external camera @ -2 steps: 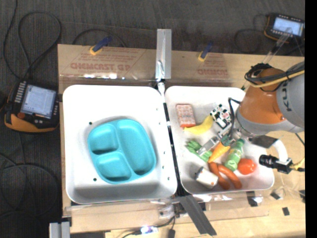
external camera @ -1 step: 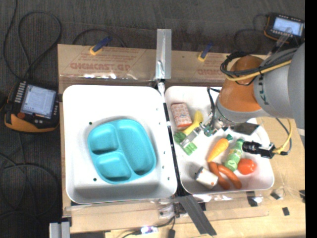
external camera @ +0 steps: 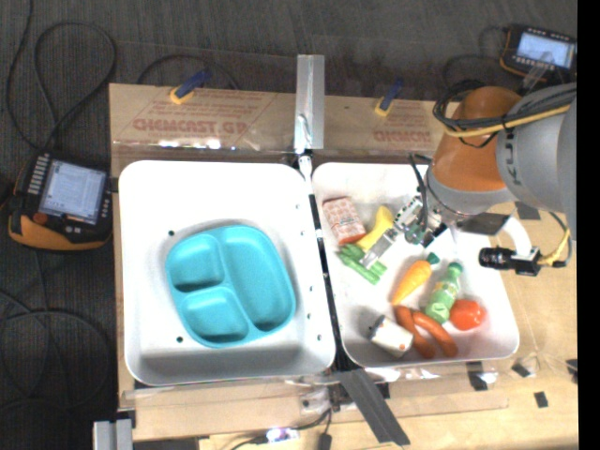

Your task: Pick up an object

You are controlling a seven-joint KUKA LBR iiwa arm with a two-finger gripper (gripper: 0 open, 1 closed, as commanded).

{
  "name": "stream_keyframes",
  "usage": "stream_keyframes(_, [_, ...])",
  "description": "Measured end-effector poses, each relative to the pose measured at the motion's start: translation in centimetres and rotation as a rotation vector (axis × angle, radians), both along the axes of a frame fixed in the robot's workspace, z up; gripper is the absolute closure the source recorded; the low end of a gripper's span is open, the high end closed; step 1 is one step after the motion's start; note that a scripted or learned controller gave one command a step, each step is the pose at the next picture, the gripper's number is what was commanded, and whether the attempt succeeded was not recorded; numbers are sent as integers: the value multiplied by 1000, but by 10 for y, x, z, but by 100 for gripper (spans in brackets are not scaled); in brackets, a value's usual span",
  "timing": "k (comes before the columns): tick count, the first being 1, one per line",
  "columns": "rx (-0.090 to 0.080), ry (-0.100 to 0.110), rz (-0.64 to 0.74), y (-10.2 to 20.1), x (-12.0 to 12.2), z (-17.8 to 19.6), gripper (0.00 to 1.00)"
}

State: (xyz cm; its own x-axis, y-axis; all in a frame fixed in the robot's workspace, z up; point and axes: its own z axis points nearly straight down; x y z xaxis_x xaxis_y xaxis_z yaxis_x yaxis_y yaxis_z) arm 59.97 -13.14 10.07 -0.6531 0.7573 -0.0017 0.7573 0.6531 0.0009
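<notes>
The right bin [external camera: 361,340] holds several toy foods: a pink-red packet [external camera: 342,218], a yellow piece [external camera: 379,228], a green block [external camera: 359,260], a carrot [external camera: 411,280], a green bottle [external camera: 443,292], a red tomato [external camera: 468,314], a sausage [external camera: 427,333] and a white piece [external camera: 390,337]. My gripper [external camera: 413,223] hangs low over the upper middle of this bin, just right of the yellow piece and above the carrot. Nothing shows between its fingers.
The left bin [external camera: 150,195] holds a turquoise divided plate [external camera: 230,282]. A metal divider [external camera: 320,251] runs between the bins. Cardboard [external camera: 216,120] lies behind them. A teach pendant [external camera: 61,200] sits at the far left and another [external camera: 539,52] at the top right, with cables around.
</notes>
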Motion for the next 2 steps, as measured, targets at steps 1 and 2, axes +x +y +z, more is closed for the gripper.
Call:
stream_keyframes(1, [5,0,0,1,2,9,100])
stream_keyframes(2, [0,-11,-102,4,26,0,100])
